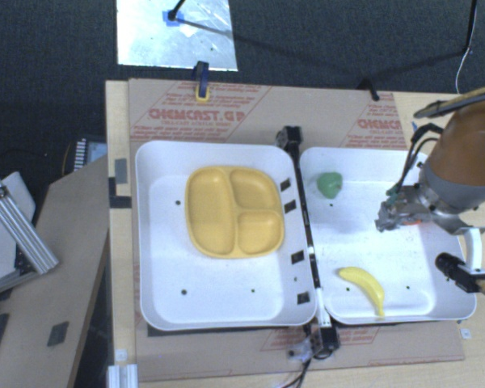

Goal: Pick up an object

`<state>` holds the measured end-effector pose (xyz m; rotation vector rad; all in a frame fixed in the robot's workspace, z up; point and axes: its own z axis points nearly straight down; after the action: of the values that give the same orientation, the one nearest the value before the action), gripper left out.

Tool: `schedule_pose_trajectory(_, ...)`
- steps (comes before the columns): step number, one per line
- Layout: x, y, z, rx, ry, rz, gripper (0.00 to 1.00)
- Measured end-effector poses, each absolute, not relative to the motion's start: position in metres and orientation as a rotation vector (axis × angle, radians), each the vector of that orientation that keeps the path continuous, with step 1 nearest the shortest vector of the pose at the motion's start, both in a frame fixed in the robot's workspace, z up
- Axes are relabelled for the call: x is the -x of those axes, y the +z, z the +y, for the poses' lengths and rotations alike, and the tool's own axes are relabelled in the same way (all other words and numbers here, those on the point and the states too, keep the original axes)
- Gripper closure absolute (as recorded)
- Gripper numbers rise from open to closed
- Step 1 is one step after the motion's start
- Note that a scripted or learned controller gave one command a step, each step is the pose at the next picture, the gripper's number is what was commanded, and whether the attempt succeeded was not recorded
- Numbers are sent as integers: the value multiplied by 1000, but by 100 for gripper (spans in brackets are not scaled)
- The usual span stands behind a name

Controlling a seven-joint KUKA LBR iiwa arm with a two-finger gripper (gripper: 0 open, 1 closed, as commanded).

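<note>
Right-hand bin [444, 301], near its front wall: one banana [364, 285], yellow, curved, lying flat, tip toward the front corner. Apart from all else in the bin. Judged a light plastic toy: stiff, smooth skin, apt to slip or roll along its curve under a pinch. Best taken across the thick middle, fingers set square to the long axis; ends taper and would squirt out.

Same bin, rear left: one small green object [330, 184], rounded, lumpy, kind not legible. Judged light and firm; short and squat, so a pinch across its widest part from straight above would suit. Close to the divider [301, 217], leaving little room for a finger on that side.

Same bin, right of centre: gripper [396, 217], hanging over bare white floor, between the green object and the banana, touching neither. Nothing seen in its grasp. Finger spread too small and dark to read; cannot tell.

Left-hand bin [158, 297]: one yellow divided plate [230, 212], three compartments, lying flat at centre. Wide, shallow, rim the sole purchase; poor candidate.

Nearest likely pick: banana.
</note>
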<state>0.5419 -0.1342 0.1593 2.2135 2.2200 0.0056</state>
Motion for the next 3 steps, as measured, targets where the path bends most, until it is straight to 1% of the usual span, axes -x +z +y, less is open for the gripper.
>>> schedule_pose_trajectory(1,-545,206,-142,-2214,5,2220,100)
schedule_pose_trajectory(2,-551,253,-135,-2211,6,2223,100)
schedule_pose_trajectory(3,-552,272,-135,-2212,4,2225,100)
